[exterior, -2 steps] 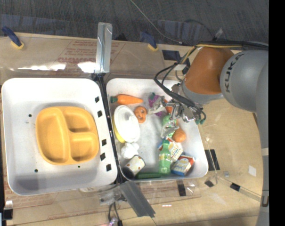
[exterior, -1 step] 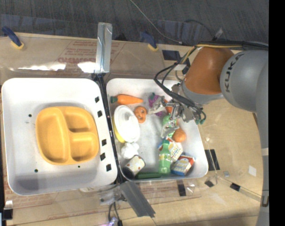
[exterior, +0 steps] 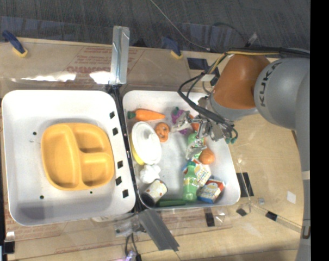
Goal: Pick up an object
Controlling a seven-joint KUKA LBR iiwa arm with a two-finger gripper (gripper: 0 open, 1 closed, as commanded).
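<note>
Gripper hangs low in the right bin — green bottle lies just below it, long axis pointing toward the near rim.

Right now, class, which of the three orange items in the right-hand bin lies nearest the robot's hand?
The small round orange ball, just below the hand. The long orange carrot and the orange face-marked ball lie farther left.
</note>
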